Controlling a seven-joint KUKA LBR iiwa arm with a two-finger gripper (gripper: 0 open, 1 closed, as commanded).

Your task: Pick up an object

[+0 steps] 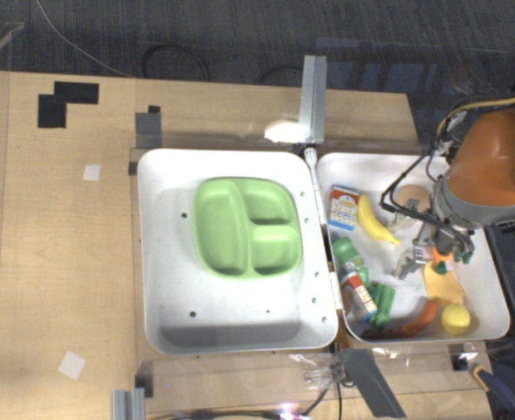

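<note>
While the claw [426,256] is lowered into the right bin [494,309] at lower right | grip state cannot be told | banana [373,220] lies just left | green tray [245,226] sits in left bin [165,234]

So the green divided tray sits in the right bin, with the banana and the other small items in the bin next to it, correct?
Not quite. The camera view shows the green divided tray in the left bin; the banana and the other small items lie in the right bin, where the arm reaches in.
</note>
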